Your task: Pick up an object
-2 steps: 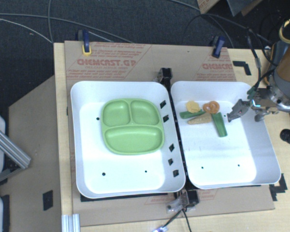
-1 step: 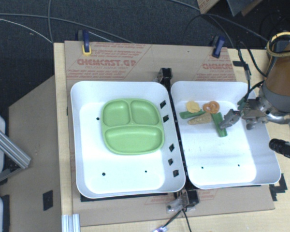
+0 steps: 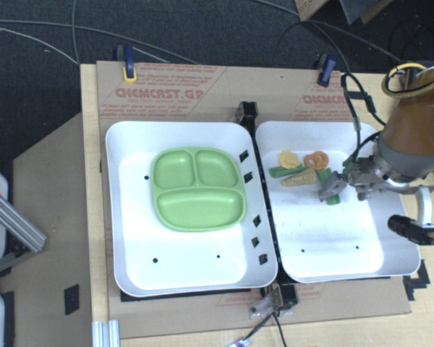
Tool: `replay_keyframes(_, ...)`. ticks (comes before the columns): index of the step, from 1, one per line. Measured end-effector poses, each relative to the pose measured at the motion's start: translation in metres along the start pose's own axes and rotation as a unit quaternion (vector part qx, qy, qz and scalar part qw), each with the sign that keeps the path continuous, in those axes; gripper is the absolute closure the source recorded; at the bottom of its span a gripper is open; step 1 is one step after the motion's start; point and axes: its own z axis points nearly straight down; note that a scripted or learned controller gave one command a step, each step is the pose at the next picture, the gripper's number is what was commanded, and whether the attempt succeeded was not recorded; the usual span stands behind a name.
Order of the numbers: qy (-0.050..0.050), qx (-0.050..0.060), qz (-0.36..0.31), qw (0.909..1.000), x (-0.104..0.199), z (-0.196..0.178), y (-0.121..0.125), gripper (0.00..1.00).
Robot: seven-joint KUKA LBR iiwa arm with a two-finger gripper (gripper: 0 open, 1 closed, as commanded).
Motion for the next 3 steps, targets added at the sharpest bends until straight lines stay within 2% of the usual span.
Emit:
replay_keyframes(1, -0.001, -0.003, 0.000, 1.0000, 0.000, -0.014, 0.001, 1.00)
replay_keyframes(2, -0.002, -0.006, 0.000, 1.0000, -0.002, -0.077, -0.003, 1.00)
replay_keyframes(3, -0.001, -0.002, 0.000, 1.0000, -0.002, -0.065, -0.003, 1.00)
